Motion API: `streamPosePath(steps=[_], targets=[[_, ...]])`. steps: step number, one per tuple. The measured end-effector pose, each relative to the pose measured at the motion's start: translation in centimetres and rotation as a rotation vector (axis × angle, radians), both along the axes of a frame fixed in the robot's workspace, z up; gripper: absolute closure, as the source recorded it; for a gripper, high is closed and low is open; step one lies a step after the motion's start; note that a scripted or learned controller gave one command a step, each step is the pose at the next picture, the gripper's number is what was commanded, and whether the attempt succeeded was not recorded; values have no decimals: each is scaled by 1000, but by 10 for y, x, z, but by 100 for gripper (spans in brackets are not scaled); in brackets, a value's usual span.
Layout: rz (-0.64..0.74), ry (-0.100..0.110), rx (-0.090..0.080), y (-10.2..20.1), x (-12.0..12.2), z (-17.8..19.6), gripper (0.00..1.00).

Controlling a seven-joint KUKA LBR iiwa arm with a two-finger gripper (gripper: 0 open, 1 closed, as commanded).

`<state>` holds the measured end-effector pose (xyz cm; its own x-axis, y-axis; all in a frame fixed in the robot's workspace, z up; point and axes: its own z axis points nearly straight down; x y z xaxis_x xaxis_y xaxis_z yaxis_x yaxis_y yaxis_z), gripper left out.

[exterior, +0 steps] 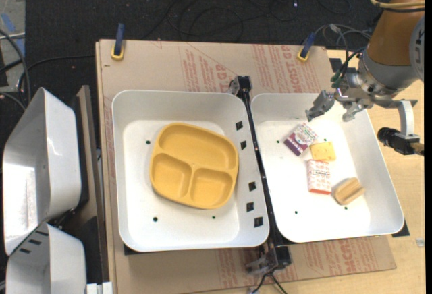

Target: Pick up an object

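In the right bin lie a purple and white packet, a yellow block, a red and white packet and a tan bread-like piece. My gripper hangs over the bin's far part, above and to the right of the purple packet. Its two fingers are spread apart with nothing between them. The grey arm with its orange band comes in from the upper right.
The left bin holds a yellow divided tray. A black divider with clips runs between the bins. White containers stand off the bench at the left. Blue and yellow clamps hold the board's far edge.
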<state>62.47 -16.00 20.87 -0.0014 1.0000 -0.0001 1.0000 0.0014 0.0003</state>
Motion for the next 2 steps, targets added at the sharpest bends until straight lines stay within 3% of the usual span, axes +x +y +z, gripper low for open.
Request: streamPosePath(steps=[2], targets=[[-4, -1, 0, -7, 0, -112, 0]])
